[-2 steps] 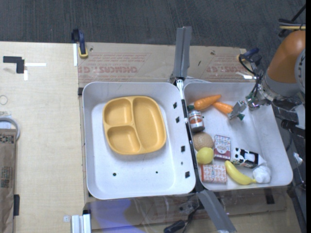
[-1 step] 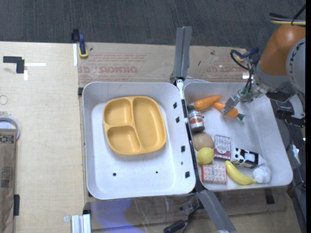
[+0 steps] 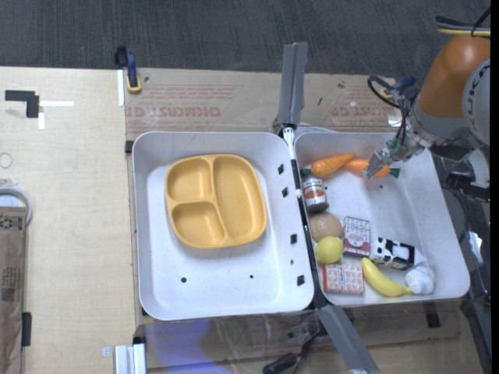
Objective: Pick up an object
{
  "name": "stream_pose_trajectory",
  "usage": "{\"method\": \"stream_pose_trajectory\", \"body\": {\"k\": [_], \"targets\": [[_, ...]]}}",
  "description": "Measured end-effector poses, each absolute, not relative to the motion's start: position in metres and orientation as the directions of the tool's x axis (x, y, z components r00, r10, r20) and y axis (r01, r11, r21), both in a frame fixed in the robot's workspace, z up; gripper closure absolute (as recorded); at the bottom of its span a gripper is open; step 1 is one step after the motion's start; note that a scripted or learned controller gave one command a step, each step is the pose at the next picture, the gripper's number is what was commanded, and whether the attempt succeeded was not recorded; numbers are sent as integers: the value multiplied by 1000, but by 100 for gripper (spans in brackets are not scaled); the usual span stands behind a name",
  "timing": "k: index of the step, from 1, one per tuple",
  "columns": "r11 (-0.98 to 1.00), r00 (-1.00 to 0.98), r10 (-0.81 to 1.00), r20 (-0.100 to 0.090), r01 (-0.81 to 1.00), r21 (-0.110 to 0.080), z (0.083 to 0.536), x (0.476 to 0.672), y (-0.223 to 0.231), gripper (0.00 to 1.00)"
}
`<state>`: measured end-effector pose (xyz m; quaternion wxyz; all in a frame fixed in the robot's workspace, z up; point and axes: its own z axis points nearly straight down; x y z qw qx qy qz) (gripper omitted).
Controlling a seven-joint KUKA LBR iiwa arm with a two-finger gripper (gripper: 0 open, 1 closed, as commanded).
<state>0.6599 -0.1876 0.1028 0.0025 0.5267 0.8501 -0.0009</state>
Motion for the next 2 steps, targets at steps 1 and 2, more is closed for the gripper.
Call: {"method": "stream_pose_trajectory", "body": {"k": [1, 2], "targets": [[415, -415, 910, -2, 910, 2, 197, 660, -150, 100], [324, -324, 946, 0, 946, -1, 192, 611, -90, 100]]}}
